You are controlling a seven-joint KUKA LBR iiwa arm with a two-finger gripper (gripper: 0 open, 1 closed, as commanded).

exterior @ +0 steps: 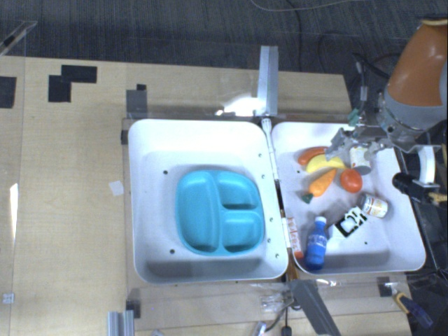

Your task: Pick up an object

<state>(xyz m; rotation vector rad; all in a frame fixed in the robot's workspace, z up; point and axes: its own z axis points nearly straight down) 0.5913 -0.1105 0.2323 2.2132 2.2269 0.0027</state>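
The right bin [413, 257] holds a tight cluster of toy food and small containers. Near its upper middle lie a yellow banana-like piece [323, 164], an orange-red piece [310, 155] just behind it, a toy carrot [322, 182] slanting down to the left with a green tip, and a red tomato-like ball [351, 180] just beside the carrot's upper end. Lower down sit a small can [374, 206] on its side, a black item with white markings [350, 222] touching or nearly touching it, and a blue bottle with a white cap [316, 243] lying near the bin's front left corner. The markings on the black item and the label on the can are too small to read. The gripper [358, 145] hangs over the upper part of this bin, right above the banana and tomato pieces, with the arm's orange band [420, 61] at the view's right; whether the jaws are apart or together cannot be told, and nothing visibly sits between them. The left bin [147, 187] carries a blue divided plate [220, 212] with three compartments. A metal post [269, 75] rises at the seam between the bins, and a cable [315, 5] runs across the dark floor beyond the desk [63, 208].
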